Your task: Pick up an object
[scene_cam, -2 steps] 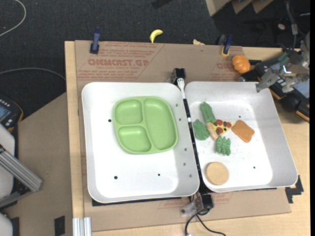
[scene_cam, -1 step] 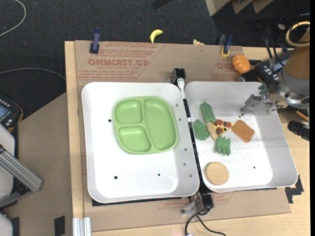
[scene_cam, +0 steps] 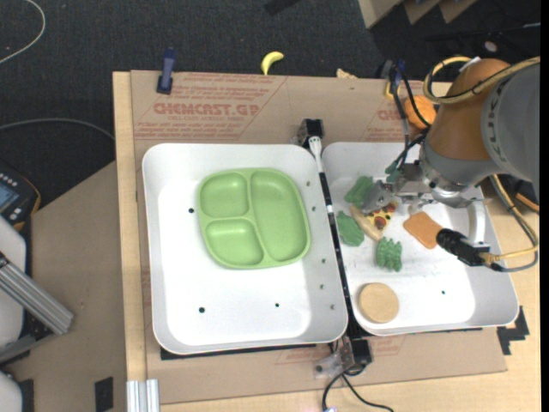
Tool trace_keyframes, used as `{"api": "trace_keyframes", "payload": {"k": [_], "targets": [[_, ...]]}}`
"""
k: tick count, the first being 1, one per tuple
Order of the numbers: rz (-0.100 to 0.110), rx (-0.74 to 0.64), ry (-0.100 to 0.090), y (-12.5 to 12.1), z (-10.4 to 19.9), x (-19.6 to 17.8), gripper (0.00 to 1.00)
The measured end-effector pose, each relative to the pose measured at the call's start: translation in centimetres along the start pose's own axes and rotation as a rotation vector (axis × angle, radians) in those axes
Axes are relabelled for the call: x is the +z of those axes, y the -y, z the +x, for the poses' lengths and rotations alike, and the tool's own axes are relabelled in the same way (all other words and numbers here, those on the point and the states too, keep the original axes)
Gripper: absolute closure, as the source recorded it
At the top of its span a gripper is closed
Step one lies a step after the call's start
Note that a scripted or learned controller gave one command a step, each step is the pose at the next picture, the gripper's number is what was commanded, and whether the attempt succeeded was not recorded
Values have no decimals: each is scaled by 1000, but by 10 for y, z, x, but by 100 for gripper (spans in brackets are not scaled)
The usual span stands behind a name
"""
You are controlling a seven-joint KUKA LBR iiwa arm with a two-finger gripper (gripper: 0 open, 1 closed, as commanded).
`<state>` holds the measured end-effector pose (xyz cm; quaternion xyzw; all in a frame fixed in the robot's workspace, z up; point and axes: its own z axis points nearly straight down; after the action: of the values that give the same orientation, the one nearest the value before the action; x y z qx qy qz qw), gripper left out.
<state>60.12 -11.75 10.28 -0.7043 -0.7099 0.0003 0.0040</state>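
nearest the camera, at about six o'clock in the right shallow white plastic bin (scene_cam: 480, 312), lies a round tan cookie-like disc (scene_cam: 378, 302), flat on the bin floor close to the front-left corner; toward twelve o'clock from it stands a small dark green knobbly toy piece (scene_cam: 389, 254), apart from the disc; at nine o'clock of that piece, just beside the bin's left wall, rests a flat green leaf-shaped piece (scene_cam: 350, 228); further toward twelve o'clock sits another green leafy lump (scene_cam: 359, 190); at three o'clock of the knobbly piece lies an orange flat wedge-like slab (scene_cam: 422, 228), tilted; the grey arm with its orange band (scene_cam: 459, 118) reaches in from three o'clock, and its two-finger gripper (scene_cam: 383, 202) is low over the bin's centre-left, between the leafy lump and the orange slab, over small yellowish and red bits (scene_cam: 379, 221) that are too small to identify; whether the fingers are open or closed i cannot tell, nor whether anything sits between them; a black cable end (scene_cam: 455, 243) hangs beside the slab; the left shallow white plastic bin (scene_cam: 171, 256) holds a light green three-compartment plastic plate (scene_cam: 254, 217), near its middle, slightly toward twelve o'clock; both bins rest on a brown cardboard sheet with red print (scene_cam: 206, 106).
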Motion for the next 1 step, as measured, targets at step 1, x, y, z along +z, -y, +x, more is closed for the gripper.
{"api": "trace_keyframes", "payload": {"k": [1], "targets": [[-3,4,1,66,55,-85,0]]}}
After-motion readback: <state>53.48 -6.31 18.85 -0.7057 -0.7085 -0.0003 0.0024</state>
